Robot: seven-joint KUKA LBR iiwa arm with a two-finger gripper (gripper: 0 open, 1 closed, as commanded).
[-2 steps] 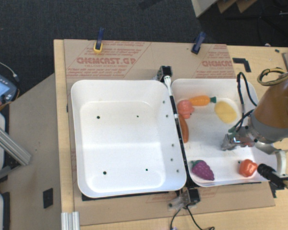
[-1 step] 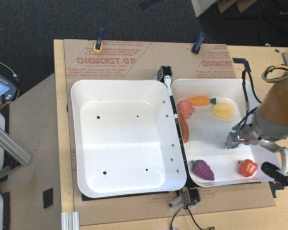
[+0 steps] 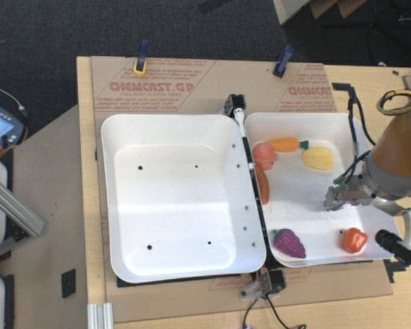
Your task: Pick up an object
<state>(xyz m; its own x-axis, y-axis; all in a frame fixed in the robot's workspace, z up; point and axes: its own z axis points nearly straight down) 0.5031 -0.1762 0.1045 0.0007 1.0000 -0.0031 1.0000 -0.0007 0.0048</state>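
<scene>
Gripper [image 3: 337,201]: over bare floor of right bin [image 3: 298,118], finger state cannot be told. Nearest: lemon [image 3: 318,158], red pepper [image 3: 353,240]. Advice: centre squarely above one before descending.

A brown cardboard sheet [image 3: 192,74] with red print lies under the two white bins. At its 12 o'clock edge, a yellow-blue clamp [image 3: 141,62] and a blue clamp [image 3: 283,62] hold it. At 6 o'clock, another clamp [image 3: 268,284] with cable. Dark carpet [image 3: 89,19] behind.
</scene>
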